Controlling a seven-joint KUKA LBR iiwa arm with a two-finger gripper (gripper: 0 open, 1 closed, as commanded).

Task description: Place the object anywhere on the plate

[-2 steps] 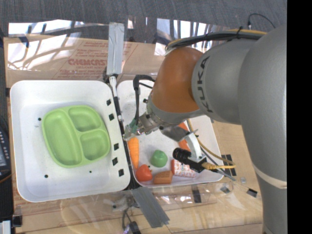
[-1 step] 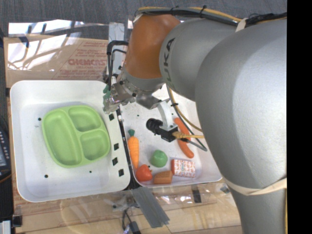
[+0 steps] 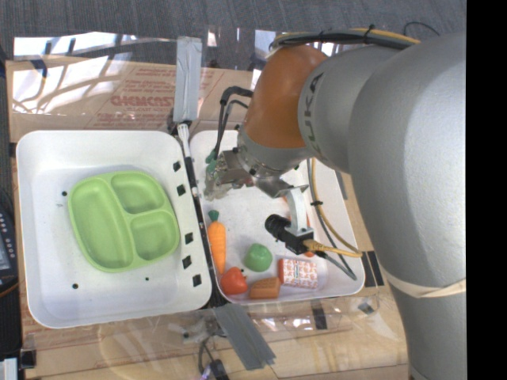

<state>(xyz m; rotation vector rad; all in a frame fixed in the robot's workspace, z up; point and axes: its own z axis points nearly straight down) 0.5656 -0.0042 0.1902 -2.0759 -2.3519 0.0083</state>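
My gripper [image 3: 215, 179] hangs above the right bin [image 3: 348, 279], jaw state indiscernible. For a clean pick, I should centre over the carrot [image 3: 216, 245], then carry it to the green plate [image 3: 123, 220].

I see the bench [image 3: 95, 101] surfaced with brown printed cardboard. Two shallow white bins rest directly on it. The left bin [image 3: 40, 236] and the right bin [image 3: 348, 279] stand side by side, walls touching. A strip of grey tape [image 3: 188, 77] lies on the cardboard just behind the left bin's far right corner.
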